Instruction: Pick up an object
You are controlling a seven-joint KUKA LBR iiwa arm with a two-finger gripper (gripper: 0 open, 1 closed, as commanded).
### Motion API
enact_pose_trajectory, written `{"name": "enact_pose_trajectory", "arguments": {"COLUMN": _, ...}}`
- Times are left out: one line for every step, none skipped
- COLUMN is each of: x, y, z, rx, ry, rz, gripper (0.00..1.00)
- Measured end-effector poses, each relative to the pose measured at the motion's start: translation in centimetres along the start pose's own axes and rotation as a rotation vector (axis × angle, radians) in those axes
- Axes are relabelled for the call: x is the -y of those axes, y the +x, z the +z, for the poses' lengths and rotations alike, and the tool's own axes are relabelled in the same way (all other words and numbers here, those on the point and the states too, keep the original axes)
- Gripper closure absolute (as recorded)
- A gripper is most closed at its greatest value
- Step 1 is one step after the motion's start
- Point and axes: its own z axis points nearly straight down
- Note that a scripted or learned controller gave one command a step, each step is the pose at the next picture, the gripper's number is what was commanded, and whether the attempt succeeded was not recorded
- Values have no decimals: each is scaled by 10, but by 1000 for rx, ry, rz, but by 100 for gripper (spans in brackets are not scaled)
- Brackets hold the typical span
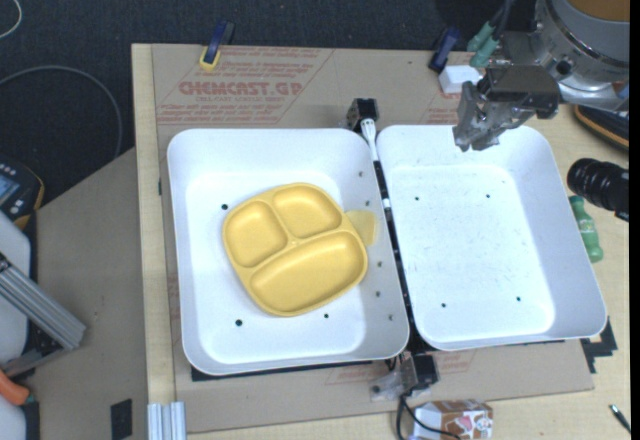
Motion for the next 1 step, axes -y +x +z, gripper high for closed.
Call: {"name": "enact_pose_trajectory", "arguments": {"x": 2, "y": 3, "z": 100, "rx": 2, "ry": 16, "rz": 3, "gripper": 100}}
